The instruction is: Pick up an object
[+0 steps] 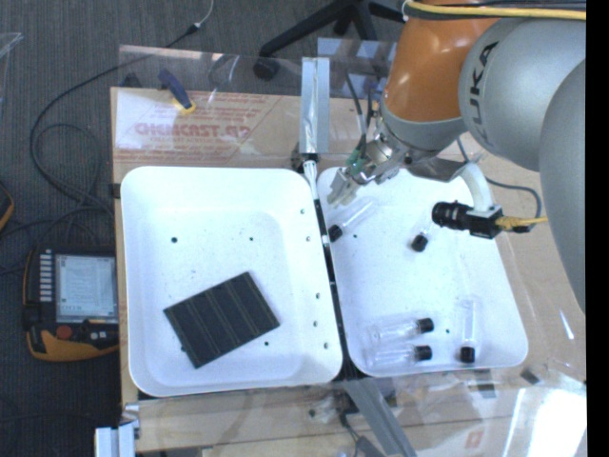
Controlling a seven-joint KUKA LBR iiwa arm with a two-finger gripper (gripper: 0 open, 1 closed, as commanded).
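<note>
In the camera view my end effector (344, 187) hangs over the right bin's (390, 274) back left corner; how wide it stands I cannot tell. What looks like a clear vial (350, 219) lies just beside it, near the left wall. I should descend straight, straddle its narrow width, and close gently so it doesn't roll.

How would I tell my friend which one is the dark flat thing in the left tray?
Find the left shallow white bin of the two. In its near half lies a dark grey flat rectangular panel, turned at a slant. Unlike the small clear black-capped tubes in the right white bin, it is broad, flat and ribbed.
</note>
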